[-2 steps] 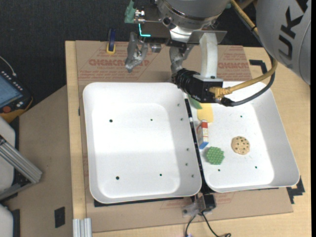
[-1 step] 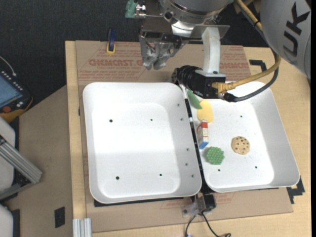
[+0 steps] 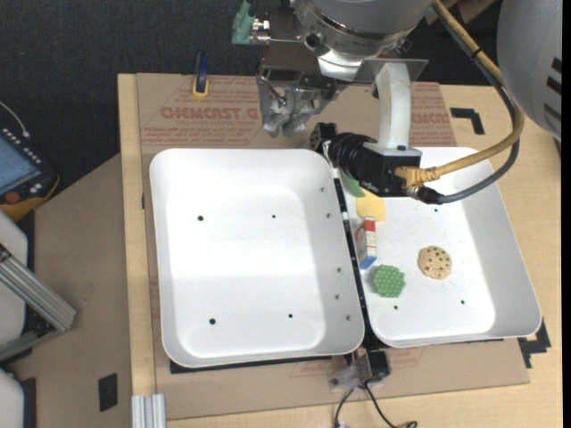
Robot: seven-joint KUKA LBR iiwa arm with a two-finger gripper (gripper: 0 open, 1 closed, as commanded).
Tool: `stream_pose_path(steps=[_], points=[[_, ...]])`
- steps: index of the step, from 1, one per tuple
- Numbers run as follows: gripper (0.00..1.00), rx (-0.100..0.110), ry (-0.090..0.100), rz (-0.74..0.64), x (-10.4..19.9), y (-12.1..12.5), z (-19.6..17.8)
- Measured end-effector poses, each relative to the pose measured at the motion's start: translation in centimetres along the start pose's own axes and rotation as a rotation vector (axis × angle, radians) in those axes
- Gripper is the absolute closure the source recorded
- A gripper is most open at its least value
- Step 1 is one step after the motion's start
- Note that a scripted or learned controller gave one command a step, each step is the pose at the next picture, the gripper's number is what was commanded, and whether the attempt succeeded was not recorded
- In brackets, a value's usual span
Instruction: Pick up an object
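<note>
Fingers [image 3: 287,119] hang over the brown worktop [image 3: 178,105] just behind the back rim of the left bin [image 3: 157,203]; nothing shows between them, and whether they are open or closed cannot be told.

Every candidate lies in the right bin [image 3: 500,239], to the right of the fingers and toward the front. Nearest is the yellow block [image 3: 372,209], hard against the dividing rim, with a small red-and-white box [image 3: 368,235] just in front of it. Further off sits the green bumpy ball [image 3: 388,280], near the same rim. Furthest is the round cookie [image 3: 435,262], apart from the ball and clear of the walls.

The coming move therefore likely needs travel across the divider, rightward and forward, before any descent.
</note>
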State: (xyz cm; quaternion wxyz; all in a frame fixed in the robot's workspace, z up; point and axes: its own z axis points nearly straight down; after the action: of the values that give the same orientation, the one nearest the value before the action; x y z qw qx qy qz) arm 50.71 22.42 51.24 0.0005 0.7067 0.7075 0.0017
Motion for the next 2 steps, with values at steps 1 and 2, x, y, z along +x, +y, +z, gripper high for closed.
stream_pose_path(steps=[1,2], points=[[1.00,0.008,-0.004,0.001,0.0,-0.5,3.0],[1.00,0.009,-0.004,0.000,0.0,-2.9,6.1]])
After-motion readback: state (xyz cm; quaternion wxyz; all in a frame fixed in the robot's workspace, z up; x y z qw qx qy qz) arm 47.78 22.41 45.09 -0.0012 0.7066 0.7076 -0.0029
